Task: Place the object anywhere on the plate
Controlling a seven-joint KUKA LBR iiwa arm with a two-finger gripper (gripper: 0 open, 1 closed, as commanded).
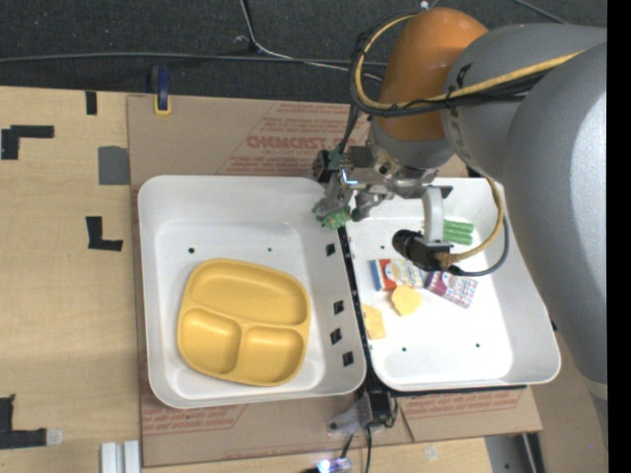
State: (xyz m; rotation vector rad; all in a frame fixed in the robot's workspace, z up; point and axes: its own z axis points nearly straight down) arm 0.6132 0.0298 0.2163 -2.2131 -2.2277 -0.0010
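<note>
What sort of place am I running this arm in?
Likely a robotics lab test bench: two white bins on cardboard, a yellow divided plate in the left one, small assorted items in the right, cables overhead.

Yellow plate [244, 320] in a white bin [158, 215]; yellow pieces [392, 308], a green block [457, 232]; grey arm [552, 146], orange band [426, 59].

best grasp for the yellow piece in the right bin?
Probably from straight above, jaws across the narrow middle of the yellow piece. It lies flat on the bin floor. Small packets crowd its upper and right sides, so close along the line that runs from lower left to upper right, where the floor looks freer.
</note>
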